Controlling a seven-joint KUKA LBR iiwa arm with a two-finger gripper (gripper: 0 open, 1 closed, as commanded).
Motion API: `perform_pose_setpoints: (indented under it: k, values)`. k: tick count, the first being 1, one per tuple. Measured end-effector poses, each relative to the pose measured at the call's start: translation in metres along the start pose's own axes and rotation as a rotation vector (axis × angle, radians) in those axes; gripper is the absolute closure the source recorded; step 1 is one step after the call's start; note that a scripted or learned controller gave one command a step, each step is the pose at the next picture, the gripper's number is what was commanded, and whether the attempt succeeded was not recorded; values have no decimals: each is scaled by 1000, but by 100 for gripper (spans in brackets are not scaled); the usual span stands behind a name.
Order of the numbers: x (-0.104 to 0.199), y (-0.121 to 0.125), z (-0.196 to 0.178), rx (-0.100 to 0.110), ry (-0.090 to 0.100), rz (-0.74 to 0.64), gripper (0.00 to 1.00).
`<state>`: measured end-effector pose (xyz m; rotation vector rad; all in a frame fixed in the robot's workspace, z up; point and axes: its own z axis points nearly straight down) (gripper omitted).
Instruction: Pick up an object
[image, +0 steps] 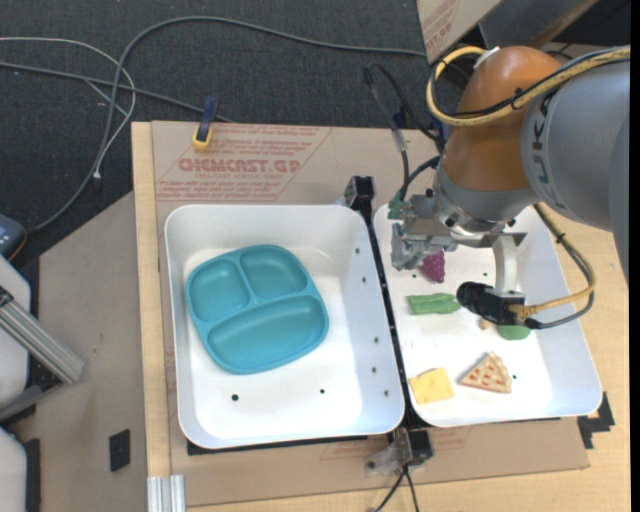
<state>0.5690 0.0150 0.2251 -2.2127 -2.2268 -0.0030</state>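
Leftmost, a teal divided plate (258, 308) lies in the left bin (190, 400). Across the divider, the tool (415, 245) hovers low in the right bin (570, 390), just beside a purple grape-like piece (434, 266); its grip I cannot tell. Green pod (432, 304), cheese (432, 386) and pizza slice (486, 375) lie nearer. Descending off-centre could nudge the purple piece aside.
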Motion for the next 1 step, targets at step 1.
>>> perform_pose_setpoints:
  k: [1]
  values:
    - [50, -5, 9, 4, 0, 1, 100]
